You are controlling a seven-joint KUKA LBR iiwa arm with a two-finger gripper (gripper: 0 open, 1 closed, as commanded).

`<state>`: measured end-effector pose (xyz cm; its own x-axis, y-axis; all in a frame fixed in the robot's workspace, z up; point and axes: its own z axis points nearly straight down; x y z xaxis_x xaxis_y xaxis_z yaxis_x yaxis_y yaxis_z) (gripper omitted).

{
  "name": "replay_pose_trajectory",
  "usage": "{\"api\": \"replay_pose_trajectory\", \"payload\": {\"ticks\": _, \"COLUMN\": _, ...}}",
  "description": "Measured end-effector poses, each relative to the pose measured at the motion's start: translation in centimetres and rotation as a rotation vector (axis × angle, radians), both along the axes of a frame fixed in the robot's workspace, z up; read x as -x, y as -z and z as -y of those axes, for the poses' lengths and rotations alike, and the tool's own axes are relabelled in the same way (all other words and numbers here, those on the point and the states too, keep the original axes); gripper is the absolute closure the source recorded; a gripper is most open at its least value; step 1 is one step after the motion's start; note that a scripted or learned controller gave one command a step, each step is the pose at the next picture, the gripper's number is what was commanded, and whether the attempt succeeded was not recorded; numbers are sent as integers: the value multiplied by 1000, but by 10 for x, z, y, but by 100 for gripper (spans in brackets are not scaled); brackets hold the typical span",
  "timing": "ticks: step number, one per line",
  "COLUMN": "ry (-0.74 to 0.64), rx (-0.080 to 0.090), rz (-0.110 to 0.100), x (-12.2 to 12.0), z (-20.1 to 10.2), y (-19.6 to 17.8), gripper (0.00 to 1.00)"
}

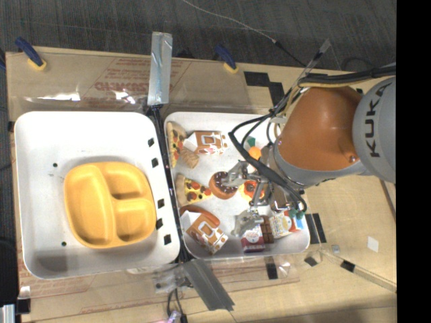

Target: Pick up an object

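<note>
On the counter [350, 274] I see my pincer [244, 197] spread, low over the toys in the right bin [296, 246]; nothing gripped yet, the pick remains

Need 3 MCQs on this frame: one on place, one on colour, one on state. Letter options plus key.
1. Where does the yellow divided tray lie?
A. In the left bin
B. In the right bin
C. On the bench outside the bins

2. What colour is the band above the arm's wrist?
A. Blue
B. Orange
C. Green

3. Where is the gripper now?
A. Over the left bin
B. Off the bench, clear of both bins
C. Over the right bin, among the small toy food items

Key:
1 A: the tray sits on the floor of the left bin.
2 B: the band is plainly orange.
3 C: the gripper is above the clutter in the right bin, beside a round brown toy.
</note>
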<state>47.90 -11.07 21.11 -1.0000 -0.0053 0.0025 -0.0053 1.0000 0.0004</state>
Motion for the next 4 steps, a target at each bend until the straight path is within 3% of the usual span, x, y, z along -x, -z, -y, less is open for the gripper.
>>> {"api": "replay_pose_trajectory", "payload": {"ticks": 1, "ry": 138, "rx": 2, "rz": 13, "x": -46, "z": 21, "y": 104, "gripper": 0}}
{"api": "replay_pose_trajectory", "payload": {"ticks": 2, "ry": 184, "rx": 0, "rz": 3, "x": -108, "z": -13, "y": 119, "gripper": 0}}
{"api": "replay_pose_trajectory", "payload": {"ticks": 3, "ry": 183, "rx": 7, "rz": 16, "x": -112, "z": -8, "y": 101, "gripper": 100}}
{"api": "replay_pose_trajectory", "payload": {"ticks": 4, "ry": 295, "rx": 1, "rz": 10, "x": -158, "z": -22, "y": 15, "gripper": 100}}
